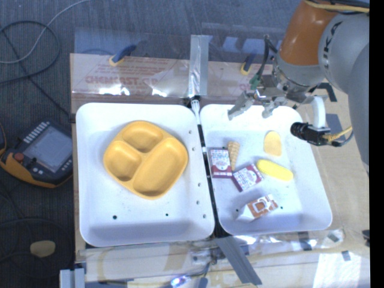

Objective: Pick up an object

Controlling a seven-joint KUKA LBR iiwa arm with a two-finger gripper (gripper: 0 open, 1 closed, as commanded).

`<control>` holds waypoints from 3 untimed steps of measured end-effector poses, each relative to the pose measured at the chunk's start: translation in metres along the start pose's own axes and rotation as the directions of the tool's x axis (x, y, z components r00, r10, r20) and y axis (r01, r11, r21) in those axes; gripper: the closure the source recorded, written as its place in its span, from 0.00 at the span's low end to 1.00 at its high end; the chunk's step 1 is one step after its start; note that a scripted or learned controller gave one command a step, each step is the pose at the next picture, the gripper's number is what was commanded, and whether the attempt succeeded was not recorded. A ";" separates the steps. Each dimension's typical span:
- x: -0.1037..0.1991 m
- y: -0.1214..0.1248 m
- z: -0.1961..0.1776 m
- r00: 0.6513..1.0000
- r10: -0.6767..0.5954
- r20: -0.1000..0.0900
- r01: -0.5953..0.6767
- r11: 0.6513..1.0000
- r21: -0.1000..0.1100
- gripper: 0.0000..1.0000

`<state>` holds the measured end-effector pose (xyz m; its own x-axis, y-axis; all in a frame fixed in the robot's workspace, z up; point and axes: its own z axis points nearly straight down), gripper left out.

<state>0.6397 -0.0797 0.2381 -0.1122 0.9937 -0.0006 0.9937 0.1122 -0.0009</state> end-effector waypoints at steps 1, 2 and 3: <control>-0.029 -0.052 0.131 0.993 0.115 0.002 -0.115 0.993 -0.010 0.00; -0.042 -0.128 0.148 0.990 0.139 0.002 -0.139 0.990 -0.011 0.00; -0.028 -0.154 0.147 0.985 0.175 0.005 -0.175 0.984 -0.022 0.00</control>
